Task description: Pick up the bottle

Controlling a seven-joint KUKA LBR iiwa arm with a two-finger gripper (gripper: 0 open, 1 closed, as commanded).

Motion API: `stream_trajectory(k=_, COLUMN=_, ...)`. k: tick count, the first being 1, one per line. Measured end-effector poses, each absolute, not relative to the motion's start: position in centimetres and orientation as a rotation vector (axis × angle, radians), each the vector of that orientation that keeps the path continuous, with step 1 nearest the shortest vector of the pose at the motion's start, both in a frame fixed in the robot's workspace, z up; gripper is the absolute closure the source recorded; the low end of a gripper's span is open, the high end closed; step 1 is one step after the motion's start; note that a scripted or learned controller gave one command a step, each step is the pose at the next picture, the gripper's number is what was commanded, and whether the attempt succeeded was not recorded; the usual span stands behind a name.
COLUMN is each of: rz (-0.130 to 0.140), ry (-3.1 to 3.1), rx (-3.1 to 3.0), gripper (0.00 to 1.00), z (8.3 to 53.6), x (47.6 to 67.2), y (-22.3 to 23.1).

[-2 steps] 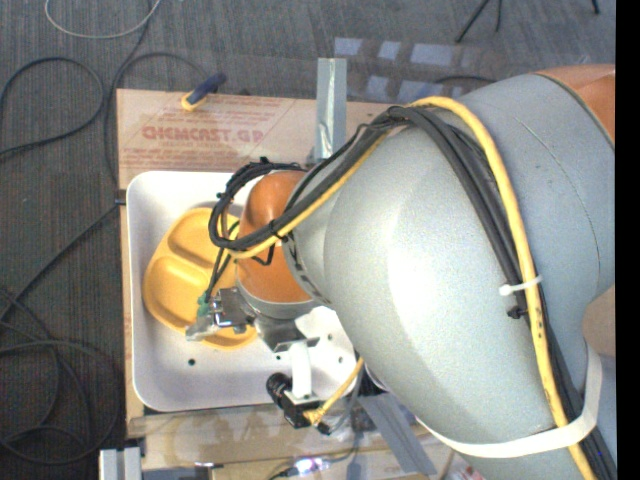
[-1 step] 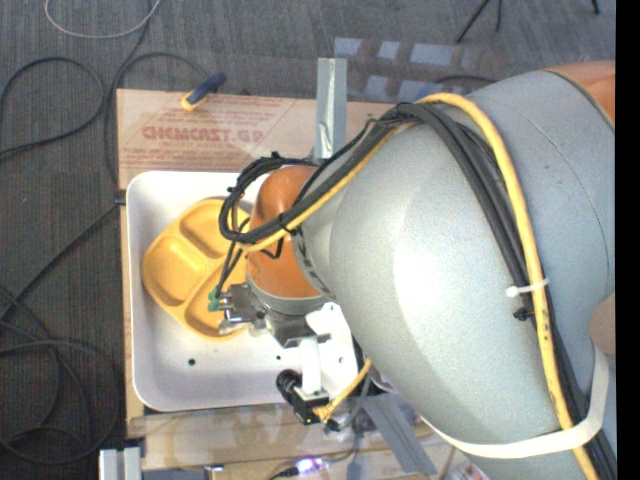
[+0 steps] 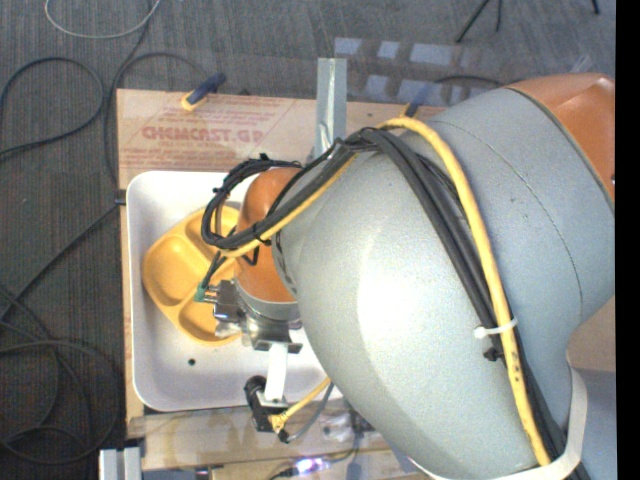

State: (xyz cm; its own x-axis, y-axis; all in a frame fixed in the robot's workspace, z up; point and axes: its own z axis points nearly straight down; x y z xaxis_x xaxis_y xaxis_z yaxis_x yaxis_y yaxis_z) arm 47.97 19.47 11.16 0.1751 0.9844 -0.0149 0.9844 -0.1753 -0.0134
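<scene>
**Claw low over the yellow bottle, grip unreadable**

I see the grey arm (image 3: pixel 430 288) sweeping in from 3 o'clock and covering most of the bench. The bottle (image 3: pixel 180 268), a rounded yellow shape, lies in the white bin (image 3: pixel 170 378) towards its 9 o'clock side. The claw (image 3: pixel 240 318) sits at the bottle's 4 o'clock edge, just beside or touching it. I cannot tell how far the claw is open, nor whether it has hold of anything.

Counted: one white bin (image 3: pixel 160 373); inside this bin one yellow plastic thing (image 3: pixel 172 268); behind this bin two blue clamps (image 3: pixel 203 89).
</scene>
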Motion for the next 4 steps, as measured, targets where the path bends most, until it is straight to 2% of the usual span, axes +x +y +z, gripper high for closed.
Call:
stream_trajectory(k=1, rz=0.012, ry=-1.606, rx=-2.697, gripper=1.00, z=12.4, x=48.2, y=11.5)
stream_trajectory(k=2, rz=0.011, ry=-1.541, rx=-2.741, gripper=1.00, z=19.4, x=48.9, y=18.7)
stream_trajectory(k=3, rz=0.024, ry=-1.544, rx=-2.744, gripper=1.00, z=20.1, x=48.8, y=18.6)
stream_trajectory(k=4, rz=0.009, ry=-1.591, rx=-2.713, gripper=1.00, z=29.4, x=48.3, y=16.2)
